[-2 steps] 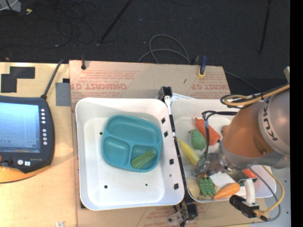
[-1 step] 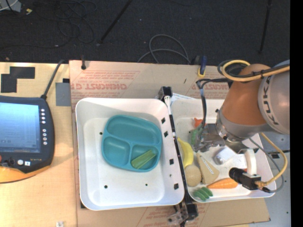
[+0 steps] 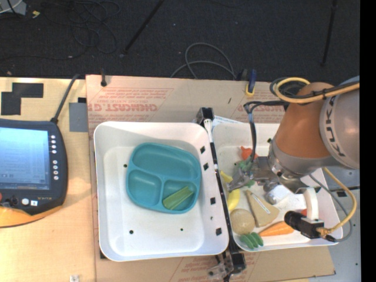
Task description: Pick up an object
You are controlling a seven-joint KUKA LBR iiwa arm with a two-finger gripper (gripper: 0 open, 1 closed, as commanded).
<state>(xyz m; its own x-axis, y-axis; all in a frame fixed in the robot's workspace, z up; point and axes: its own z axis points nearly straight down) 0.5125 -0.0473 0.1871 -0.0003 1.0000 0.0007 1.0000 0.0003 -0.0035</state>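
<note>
My gripper (image 3: 242, 178) hangs low over the left part of the right bin (image 3: 329, 242), reaching in from the right. Just below it lie a yellow banana-like piece (image 3: 233, 200), a tan wedge (image 3: 262, 209) and a beige round piece (image 3: 241, 220). An orange carrot (image 3: 276, 230) and a green leafy piece (image 3: 252, 240) rest near the bin's front wall. A small red-orange piece (image 3: 246, 153) lies behind the gripper. I see nothing held in the gripper.
The left bin (image 3: 114, 216) holds a teal divided plate (image 3: 147, 184) with a green piece (image 3: 178, 198) in its front right compartment. A tablet (image 3: 26, 166) sits on the bench at far left. The arm's body covers the right bin's back right.
</note>
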